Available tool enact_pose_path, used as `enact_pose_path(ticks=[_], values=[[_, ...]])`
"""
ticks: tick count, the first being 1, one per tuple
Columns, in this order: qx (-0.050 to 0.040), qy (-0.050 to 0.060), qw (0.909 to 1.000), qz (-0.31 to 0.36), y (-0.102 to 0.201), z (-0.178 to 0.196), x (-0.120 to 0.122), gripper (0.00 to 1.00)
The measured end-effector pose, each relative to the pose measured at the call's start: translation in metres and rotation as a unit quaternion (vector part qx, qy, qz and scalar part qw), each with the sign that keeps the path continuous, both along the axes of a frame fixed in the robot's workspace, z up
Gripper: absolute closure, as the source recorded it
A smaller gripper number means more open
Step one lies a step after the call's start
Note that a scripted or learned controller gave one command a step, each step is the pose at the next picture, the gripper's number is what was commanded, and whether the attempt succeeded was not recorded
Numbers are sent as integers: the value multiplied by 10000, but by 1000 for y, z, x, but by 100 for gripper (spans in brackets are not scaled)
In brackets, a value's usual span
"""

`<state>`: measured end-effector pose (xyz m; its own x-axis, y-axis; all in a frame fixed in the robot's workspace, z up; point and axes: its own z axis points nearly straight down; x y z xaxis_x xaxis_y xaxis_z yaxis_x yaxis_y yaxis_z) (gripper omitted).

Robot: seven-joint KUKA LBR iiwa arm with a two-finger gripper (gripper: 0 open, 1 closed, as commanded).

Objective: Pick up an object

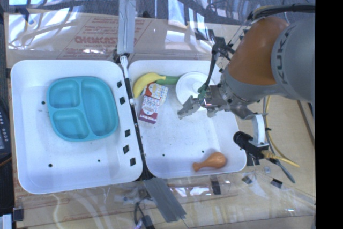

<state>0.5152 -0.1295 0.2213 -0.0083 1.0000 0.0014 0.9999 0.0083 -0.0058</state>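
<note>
Gripper (188,110) hangs over the middle of the right bin (177,166), nothing between its fingers and I can't tell if the jaws are apart or together. Nearest pick is the carton (152,103) just left of it: come straight down and pinch across its narrow flat sides, clear of the banana (144,83) touching its top. Carton is printed cardboard, boxy; banana curved and smooth; drumstick (210,161) glossy, tapered; white bowl (190,86) round; teal plate (83,108) sits in the left bin (27,169).

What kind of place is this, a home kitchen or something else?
Probably a robotics lab, not a kitchen: a grey arm reaches over two white bins holding toy-like food, such as a banana and a drumstick.
</note>
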Motion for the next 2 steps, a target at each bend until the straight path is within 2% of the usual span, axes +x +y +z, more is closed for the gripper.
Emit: enact_pose_path(ticks=[1,2], values=[[-4,-17,9997,236,43,42,22,0],[-5,19,10000,35,35,-71,55,0]])
